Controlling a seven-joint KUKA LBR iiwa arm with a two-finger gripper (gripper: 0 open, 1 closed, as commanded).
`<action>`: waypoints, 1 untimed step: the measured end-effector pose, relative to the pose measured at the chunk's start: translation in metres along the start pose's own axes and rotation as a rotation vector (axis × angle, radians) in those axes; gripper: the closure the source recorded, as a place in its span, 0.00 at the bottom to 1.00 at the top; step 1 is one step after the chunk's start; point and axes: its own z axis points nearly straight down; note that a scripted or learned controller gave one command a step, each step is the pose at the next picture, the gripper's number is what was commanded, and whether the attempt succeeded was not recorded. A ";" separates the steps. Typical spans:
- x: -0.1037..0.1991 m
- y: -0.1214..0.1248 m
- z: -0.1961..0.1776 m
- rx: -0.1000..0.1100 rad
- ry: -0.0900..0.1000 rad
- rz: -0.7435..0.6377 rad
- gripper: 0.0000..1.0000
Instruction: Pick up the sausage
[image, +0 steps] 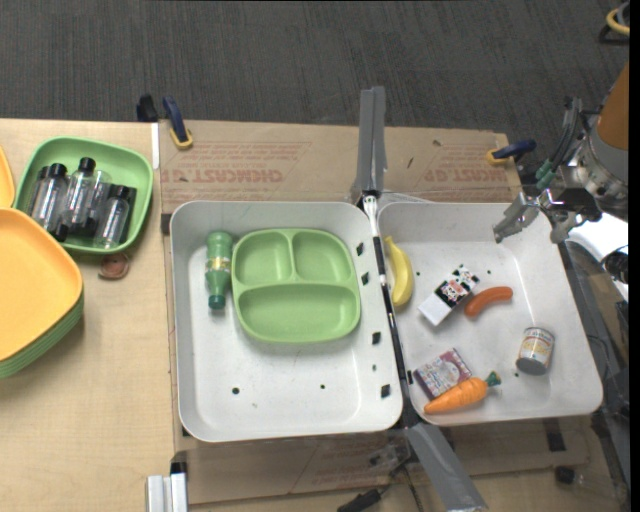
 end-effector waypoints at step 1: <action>-0.001 0.000 -0.008 0.001 -0.001 -0.001 1.00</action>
